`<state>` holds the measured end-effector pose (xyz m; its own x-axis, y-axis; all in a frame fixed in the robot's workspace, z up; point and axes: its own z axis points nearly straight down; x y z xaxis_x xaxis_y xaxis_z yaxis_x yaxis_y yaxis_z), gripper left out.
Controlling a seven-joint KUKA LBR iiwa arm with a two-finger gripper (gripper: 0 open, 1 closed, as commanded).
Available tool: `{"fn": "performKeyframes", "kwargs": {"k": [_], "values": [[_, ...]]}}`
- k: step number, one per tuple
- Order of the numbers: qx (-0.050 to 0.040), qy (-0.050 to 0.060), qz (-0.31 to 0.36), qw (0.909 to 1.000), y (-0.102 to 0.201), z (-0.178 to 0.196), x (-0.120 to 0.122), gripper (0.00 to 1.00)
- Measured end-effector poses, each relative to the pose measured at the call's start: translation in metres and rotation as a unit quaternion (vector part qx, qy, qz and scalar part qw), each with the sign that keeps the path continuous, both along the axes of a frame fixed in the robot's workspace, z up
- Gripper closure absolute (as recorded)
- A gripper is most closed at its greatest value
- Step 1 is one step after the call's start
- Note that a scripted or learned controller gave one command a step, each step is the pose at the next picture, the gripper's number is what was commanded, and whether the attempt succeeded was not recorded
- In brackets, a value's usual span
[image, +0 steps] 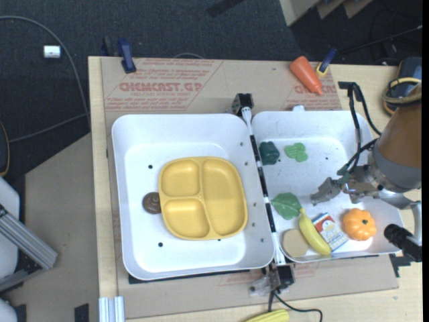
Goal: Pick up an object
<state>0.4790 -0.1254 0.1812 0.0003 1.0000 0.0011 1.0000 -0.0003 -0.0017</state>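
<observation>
White bins are sitting side by side on the worktop (201, 79), the left bin (134, 153) holding a yellow tray (201, 198). The pincer (328, 190) is hovering over the right bin (322, 129), nothing between its fingers; can't tell if they're apart. Looks like the approach step, so next it needs lining up and dropping. The banana (314, 232) is lying just below it, long axis running upper-left to lower-right.

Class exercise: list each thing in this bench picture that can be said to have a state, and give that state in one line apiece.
Yellow divided plate: lying flat in the left bin, upright.
Brown disc: partly tucked under the plate's left edge.
Banana: lying in the right bin, unheld.
Orange toy pumpkin: resting beside a small carton.
Gripper: low over the right bin, holding nothing visible.
</observation>
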Motion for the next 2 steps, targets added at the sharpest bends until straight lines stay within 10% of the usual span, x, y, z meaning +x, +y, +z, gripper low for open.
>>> {"fn": "performKeyframes", "kwargs": {"k": [2], "values": [[-0.0018, -0.003, -0.001, 1.0000, 0.030, -0.088, 0.001, 0.00]]}}
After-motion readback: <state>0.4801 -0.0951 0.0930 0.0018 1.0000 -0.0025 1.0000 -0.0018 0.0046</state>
